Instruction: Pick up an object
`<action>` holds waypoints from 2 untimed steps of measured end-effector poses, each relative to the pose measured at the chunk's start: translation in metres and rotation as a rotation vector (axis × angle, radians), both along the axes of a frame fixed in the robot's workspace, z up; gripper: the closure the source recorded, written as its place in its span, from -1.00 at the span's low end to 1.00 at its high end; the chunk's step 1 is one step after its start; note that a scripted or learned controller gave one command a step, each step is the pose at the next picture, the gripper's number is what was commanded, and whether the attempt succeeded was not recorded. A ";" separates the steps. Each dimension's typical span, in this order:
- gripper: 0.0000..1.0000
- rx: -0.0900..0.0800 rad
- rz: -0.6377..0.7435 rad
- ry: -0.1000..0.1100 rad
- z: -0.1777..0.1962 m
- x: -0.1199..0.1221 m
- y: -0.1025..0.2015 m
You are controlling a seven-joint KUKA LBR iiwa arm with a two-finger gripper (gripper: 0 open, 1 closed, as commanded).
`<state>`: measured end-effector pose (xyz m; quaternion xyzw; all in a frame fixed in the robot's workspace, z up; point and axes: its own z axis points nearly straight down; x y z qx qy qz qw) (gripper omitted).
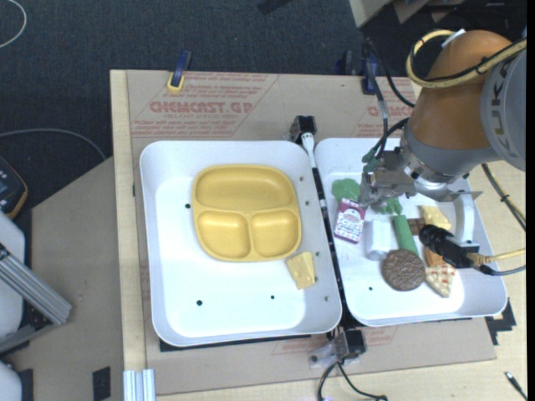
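The grey two-finger gripper (380, 192) hangs low over the right white bin (476, 303), just above the small pink-and-white carton (350, 222). Reaching step. Next: lower and squeeze.

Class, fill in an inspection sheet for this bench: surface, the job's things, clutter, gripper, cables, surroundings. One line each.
Surface: cardboard-covered bench bearing left bin and right bin.
Job's things: right bin holds a pink carton, green piece, brown round, pizza slice; left bin holds a yellow divided tray and cheese wedge.
Clutter: nothing seen.
Gripper: gripper low over the right bin's items; nothing seen held.
Cables: yellow cable looped on the arm; black cable at the bench front.
Surroundings: dark floor.
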<state>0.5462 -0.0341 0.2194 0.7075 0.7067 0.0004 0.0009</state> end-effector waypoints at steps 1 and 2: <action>1.00 0.001 0.002 -0.002 0.015 -0.004 0.001; 1.00 0.001 0.000 0.005 0.009 -0.015 0.000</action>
